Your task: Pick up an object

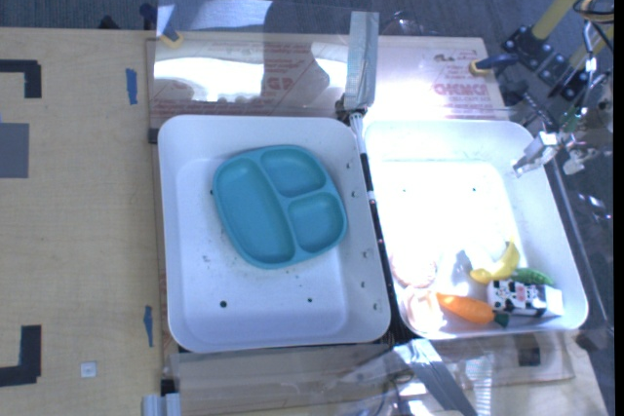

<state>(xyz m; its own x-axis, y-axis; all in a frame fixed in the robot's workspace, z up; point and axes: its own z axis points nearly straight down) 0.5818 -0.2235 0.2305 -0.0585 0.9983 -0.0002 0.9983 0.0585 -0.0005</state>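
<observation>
From my remote seat I've got the two white bins side by side, and the stuff worth grabbing is all bunched at about 5 o'clock in the right bin (pixel 546 209). There's a toy carrot (pixel 466 309), orange, smooth and tapered, lying roughly flat near the front wall. Just beside it at 3 o'clock sits a little black-and-white block (pixel 525 298) with cow-type spots, and a green piece (pixel 532 277) pokes out right above that, touching or nearly so. At about 11 o'clock from the block there's a yellow banana (pixel 497 264), curved, tips pointing up. A couple of pale pinkish round things (pixel 419 292) lie left of the carrot, washed out by glare so I can't tell what they are. The left bin (pixel 185 239) holds a teal divided plate (pixel 280 205) with three compartments, sitting a bit askew. The gripper (pixel 551 146) hangs over the right bin's far edge at roughly 2 o'clock, well apart from the pile, and I honestly can't tell how the claw stands.
</observation>
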